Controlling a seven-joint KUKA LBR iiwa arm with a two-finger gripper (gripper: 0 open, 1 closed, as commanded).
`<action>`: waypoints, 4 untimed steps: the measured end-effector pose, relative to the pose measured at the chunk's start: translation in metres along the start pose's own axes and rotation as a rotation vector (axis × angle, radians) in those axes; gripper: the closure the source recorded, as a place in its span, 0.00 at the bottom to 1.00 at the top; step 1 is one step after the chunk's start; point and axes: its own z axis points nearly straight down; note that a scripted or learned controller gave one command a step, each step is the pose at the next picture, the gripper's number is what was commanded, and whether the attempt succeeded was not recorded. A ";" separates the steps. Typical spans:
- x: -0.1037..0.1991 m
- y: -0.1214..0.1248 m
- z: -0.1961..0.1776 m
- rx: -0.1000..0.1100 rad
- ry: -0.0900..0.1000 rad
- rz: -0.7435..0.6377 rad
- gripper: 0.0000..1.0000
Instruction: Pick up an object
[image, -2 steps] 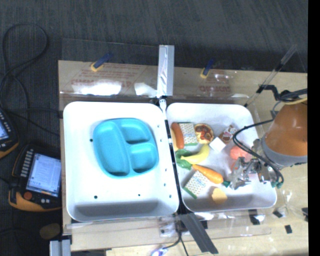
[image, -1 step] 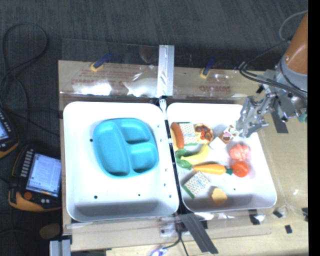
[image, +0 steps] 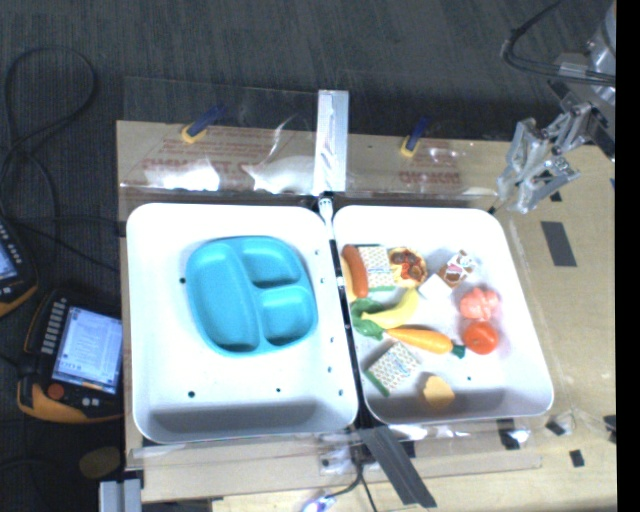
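My gripper (image: 527, 184) hangs at the upper right, above the bench just beyond the back right corner of the right bin (image: 520, 300). Its fingers stand apart with nothing between them. The right bin holds toy food: a sausage (image: 354, 271), a banana (image: 395, 308), a carrot (image: 423, 340), a red tomato (image: 481, 338), a pink piece (image: 479, 302), a pizza slice (image: 407, 264), a small cake piece (image: 458, 268), a patterned carton (image: 393, 367) and a tan wedge (image: 436, 389). All lie well below and left of the gripper.
The left bin (image: 160, 400) holds a blue divided tray (image: 252, 292). A clear plastic sheet with blue and yellow clips runs along the back of the bench. A handheld pendant (image: 75, 350) lies off the bench at the left.
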 end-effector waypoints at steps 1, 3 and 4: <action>0.017 -0.006 0.002 0.001 0.002 0.277 1.00; -0.040 -0.118 -0.006 0.000 0.001 -0.395 1.00; -0.043 -0.158 -0.006 -0.001 0.000 -0.629 1.00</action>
